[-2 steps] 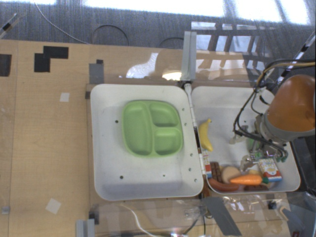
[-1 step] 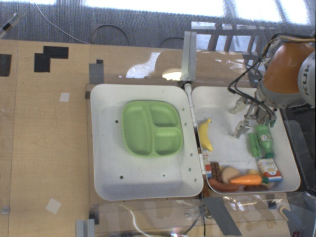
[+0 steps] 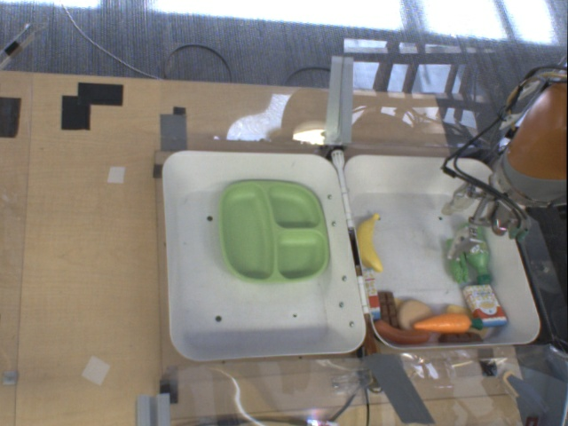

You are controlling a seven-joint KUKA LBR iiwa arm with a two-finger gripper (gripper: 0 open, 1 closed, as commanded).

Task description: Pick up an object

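The gripper (image 3: pixel 479 229) hangs over the right bin (image 3: pixel 417 193), near its right wall, just above a green object (image 3: pixel 470 263). I cannot tell if the claw is open or closed, because the metal parts are small and blurred here.

The green object lies close to the bin's right wall, and a small juice carton (image 3: pixel 485 304) is just beside it, toward the near right corner. A carrot (image 3: pixel 442 323) and more toy food crowd the near edge, while a banana (image 3: pixel 369 242) lies alone near the left wall.

For a good pick, I think the claw should come down straight on the green object and keep away from the carton and the wall. The left bin (image 3: pixel 191 238) holds a green divided plate (image 3: pixel 272 230).
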